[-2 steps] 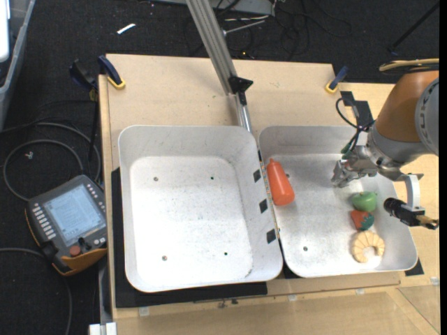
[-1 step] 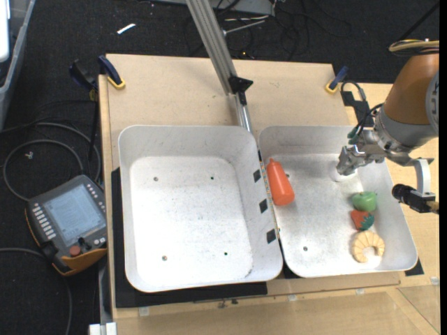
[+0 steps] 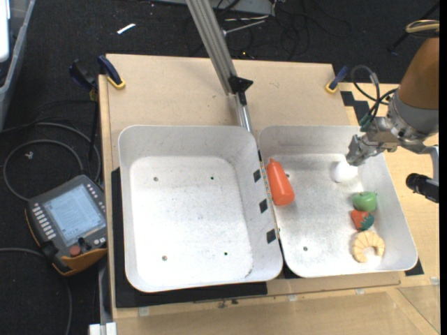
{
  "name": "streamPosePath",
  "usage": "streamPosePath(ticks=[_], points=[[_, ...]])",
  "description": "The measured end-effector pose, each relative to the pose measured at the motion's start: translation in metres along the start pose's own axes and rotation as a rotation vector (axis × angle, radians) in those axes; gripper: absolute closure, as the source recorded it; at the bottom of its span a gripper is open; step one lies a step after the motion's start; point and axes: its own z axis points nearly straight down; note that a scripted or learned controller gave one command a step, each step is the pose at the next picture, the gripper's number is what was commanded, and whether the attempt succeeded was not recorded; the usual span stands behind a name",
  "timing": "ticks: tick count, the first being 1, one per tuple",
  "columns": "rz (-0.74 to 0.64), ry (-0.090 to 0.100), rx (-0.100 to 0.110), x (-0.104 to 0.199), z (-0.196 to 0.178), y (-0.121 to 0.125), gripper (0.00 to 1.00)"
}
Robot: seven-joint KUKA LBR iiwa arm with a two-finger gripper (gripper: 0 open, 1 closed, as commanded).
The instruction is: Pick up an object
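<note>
The right bin (image 3: 314, 257) holds an orange carrot-like piece (image 3: 280, 183) near its left wall. A white egg-like object (image 3: 343, 172) lies toward the back right. In front of that sit a green and red toy (image 3: 363, 209) and a cream croissant-shaped piece (image 3: 368, 246). My gripper (image 3: 355, 156) hangs just above and to the right of the white object, close to it. The view does not let me tell how its fingers stand or whether anything is between them.
The left bin (image 3: 188, 208) lies beside the right one. A metal pole (image 3: 213, 37) slants down from the top to the bins' shared back edge. Clamps (image 3: 112, 72) grip the wooden board's far corners. A teach pendant (image 3: 70, 218) lies on the floor at the left.
</note>
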Motion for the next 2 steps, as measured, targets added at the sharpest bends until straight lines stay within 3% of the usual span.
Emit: streamPosePath(ticks=[1,2], points=[[0.001,0.001,0.004,0.000,-0.008,0.001,1.00],[-0.004,0.004,0.007,0.045,-0.009,0.006,1.00]])
